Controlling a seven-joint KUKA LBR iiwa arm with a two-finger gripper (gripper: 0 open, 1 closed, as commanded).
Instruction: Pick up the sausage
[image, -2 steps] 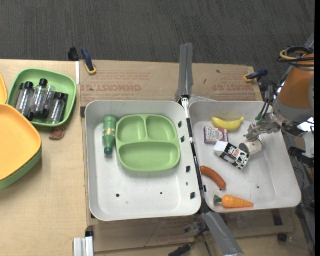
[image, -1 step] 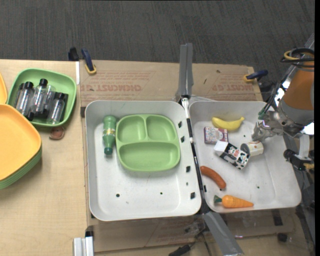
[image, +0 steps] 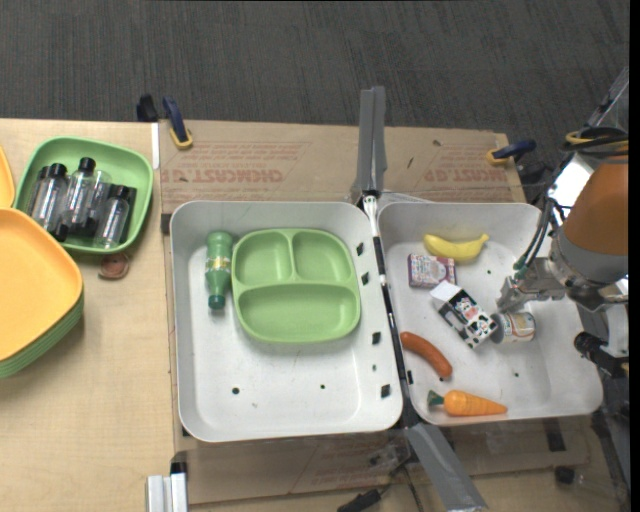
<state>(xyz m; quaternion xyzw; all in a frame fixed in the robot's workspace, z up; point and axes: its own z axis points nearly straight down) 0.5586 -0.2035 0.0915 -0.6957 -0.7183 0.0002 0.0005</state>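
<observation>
We see a green divided plate (image: 296, 285) and a green bottle (image: 218, 268) in the left bin (image: 285, 395). The right bin (image: 545, 385) has a banana (image: 455, 245) and a carrot (image: 472, 404).

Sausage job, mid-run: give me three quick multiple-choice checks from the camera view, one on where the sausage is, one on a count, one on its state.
1. Where is the sausage?
A. In the right bin, near its left wall
B. On the green tray
C. In the left bin, beside the bottle

2. How many compartments does the green tray have?
A. Two
B. Three
C. Five

3. What is the sausage's state?
A. Held in the gripper
B. Standing on end
C. Lying on the bin floor, apart from the gripper

Answers:
1 A: it lies just above the carrot in the right bin.
2 B: two small compartments above one long one.
3 C: it lies flat, with the gripper further right by the small box.
</observation>
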